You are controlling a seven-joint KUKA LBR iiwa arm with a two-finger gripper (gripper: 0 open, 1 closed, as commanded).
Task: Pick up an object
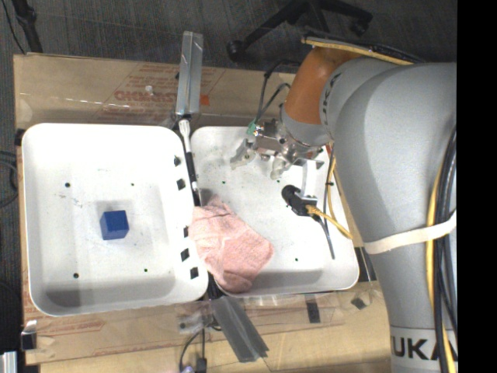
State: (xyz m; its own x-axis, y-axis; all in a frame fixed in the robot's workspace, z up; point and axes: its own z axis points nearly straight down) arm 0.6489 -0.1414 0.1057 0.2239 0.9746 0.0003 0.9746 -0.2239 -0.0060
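A small blue cube (115,224) lies in the left bin (46,154), left of its middle. A crumpled pink cloth (231,245) lies at the front left of the right bin (342,264), with its edge up against the divider between the bins. My gripper (258,162) hangs over the back of the right bin, open, with nothing between its fingers. It is well behind the cloth and far to the right of the cube.
The grey arm with its orange band (311,84) covers the right side of the right bin. A black cable fitting (293,198) hangs below the wrist. A grey bar (189,72) stands behind the divider, and cardboard (93,84) lies under the bins.
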